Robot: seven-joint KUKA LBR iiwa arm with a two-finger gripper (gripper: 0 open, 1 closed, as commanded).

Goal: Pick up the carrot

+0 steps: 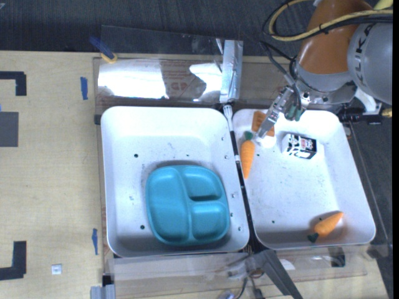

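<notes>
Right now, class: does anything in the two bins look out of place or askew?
Yes. One carrot leans against the right bin's left wall, near the gripper, instead of lying flat. A second carrot lies in that bin's near right corner. The blue divided tray sits slightly crooked in the left bin.

Orange carrot [247, 156] lies lengthwise, green top pointing away.

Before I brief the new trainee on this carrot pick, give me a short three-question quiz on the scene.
1. True or false: the blue divided plate lies in the left bin.
2. How many carrots lie in the right bin?
3. The gripper is nearest: A) the carrot by the divider, B) the carrot in the near right corner, C) the plate.

Key: 1 true; 2 two; 3 A.
</notes>
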